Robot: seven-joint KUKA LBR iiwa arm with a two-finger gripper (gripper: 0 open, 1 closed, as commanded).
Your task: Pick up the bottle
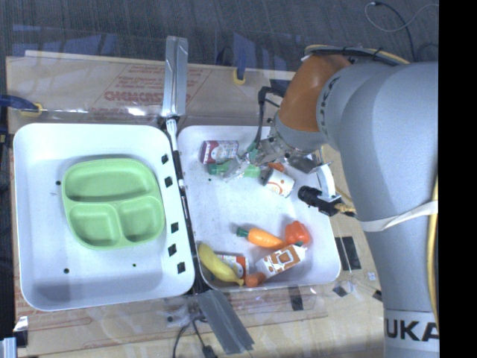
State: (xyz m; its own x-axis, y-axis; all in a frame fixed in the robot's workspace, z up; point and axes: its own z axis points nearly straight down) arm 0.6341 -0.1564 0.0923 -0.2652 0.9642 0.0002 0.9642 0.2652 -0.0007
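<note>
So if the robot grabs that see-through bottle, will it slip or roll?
Probably a bit of both. The clear bottle lies on its side in the right bin, so it may roll. It looks like thin, shiny plastic, likely light and slippery, and might dent if squeezed.

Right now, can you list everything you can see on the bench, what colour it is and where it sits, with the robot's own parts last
Left bin: 1, white, left side of the bench.
Right bin: 1, white, beside the left bin.
Divided tray: 1, light green, three compartments, in the left bin.
Bottle: 1, clear with a green cap, far part of the right bin, under the wrist.
Packet: 1, red and white, far left of the right bin.
Small round item: 1, white and orange, by the bottle; too small to identify.
Carrot: 1, orange, near part of the right bin.
Banana: 1, yellow, near left corner of the right bin.
Carton: 1, white and orange, near edge of the right bin.
Arm: 1, grey with an orange band, reaching in from the right.
Gripper: 1, dark, over the bottle.
</note>
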